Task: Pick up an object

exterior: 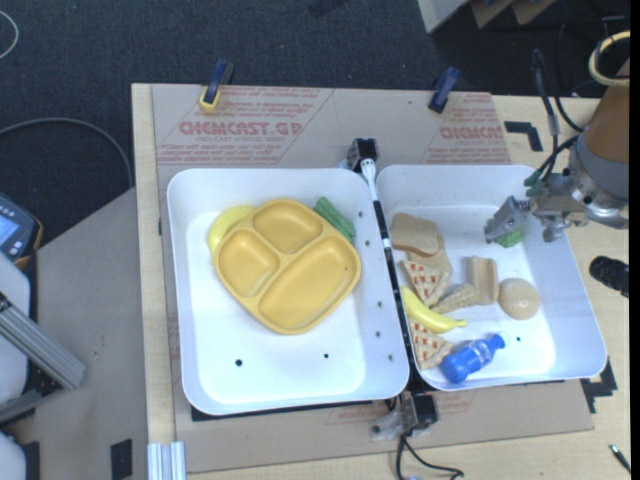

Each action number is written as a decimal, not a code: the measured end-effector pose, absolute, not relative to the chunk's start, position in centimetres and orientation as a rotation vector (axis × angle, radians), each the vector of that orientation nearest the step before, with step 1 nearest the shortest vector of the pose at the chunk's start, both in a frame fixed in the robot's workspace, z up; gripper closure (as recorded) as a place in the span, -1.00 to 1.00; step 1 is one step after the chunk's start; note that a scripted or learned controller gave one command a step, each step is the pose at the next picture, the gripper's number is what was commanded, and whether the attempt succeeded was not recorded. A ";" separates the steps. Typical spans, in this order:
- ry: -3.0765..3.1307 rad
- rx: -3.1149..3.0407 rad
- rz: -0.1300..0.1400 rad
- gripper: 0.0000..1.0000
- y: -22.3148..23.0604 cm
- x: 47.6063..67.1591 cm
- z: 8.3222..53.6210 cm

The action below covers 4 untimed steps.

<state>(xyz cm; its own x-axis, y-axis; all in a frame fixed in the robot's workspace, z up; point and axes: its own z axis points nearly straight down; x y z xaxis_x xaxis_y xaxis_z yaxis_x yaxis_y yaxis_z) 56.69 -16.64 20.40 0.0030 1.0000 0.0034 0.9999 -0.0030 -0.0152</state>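
My gripper (526, 224) hangs over the back right part of the right bin (570, 268), fingers spread and open. A small green object (511, 236) lies just under and beside its left finger (498, 226); I see nothing clamped between the fingers. Below the gripper in the same bin lie a round tan bun (518, 298), a tan block (483, 276), a bread slice (415, 233), waffle pieces (424, 278), a banana (430, 314) and a blue bottle (470, 358).
The left bin (200, 348) holds a yellow divided plate (288, 264) with a yellow item (224, 226) and a green piece (336, 218) tucked at its back edge. A black-edged divider (382, 268) separates the bins. Clamps (213, 86) sit at the board's back.
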 end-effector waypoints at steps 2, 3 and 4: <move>-2.215 -2.217 0.006 -1.00 -17.0 56.1 15.2; -2.214 -2.217 0.005 -1.00 -17.2 55.0 9.8; -2.220 -2.219 0.001 -1.00 -17.2 55.1 8.5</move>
<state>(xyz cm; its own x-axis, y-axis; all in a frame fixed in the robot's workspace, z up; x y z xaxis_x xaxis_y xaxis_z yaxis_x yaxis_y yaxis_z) 55.06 -17.15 8.46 -0.0008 1.0000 0.0015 1.0000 0.0008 -0.0023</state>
